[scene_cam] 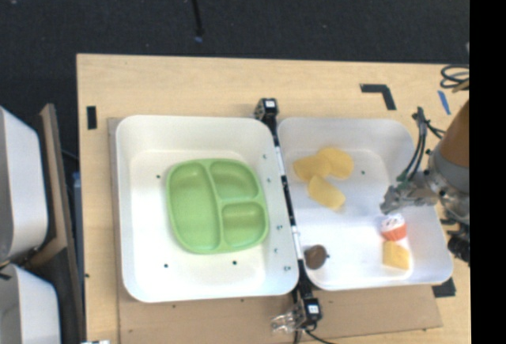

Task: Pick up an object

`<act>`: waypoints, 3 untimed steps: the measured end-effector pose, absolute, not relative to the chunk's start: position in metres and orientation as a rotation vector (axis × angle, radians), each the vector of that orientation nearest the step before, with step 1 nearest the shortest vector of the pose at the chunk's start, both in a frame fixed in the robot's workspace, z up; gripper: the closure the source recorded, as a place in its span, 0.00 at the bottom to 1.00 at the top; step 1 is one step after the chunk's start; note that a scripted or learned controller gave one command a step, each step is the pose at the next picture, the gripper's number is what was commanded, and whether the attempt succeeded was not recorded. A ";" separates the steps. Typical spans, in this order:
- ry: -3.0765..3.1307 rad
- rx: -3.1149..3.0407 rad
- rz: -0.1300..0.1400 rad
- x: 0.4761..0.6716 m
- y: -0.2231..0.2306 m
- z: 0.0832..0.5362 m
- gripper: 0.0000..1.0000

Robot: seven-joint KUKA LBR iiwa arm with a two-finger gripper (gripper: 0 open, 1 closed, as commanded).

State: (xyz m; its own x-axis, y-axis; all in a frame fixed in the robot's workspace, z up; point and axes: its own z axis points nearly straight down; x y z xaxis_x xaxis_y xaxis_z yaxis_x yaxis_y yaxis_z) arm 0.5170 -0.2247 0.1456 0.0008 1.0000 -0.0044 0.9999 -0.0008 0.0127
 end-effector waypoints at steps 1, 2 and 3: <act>2.217 2.218 0.004 0.513 -0.226 0.207 1.00; 2.218 2.218 0.004 0.514 -0.227 0.260 1.00; 2.226 2.216 0.002 0.529 -0.176 0.264 1.00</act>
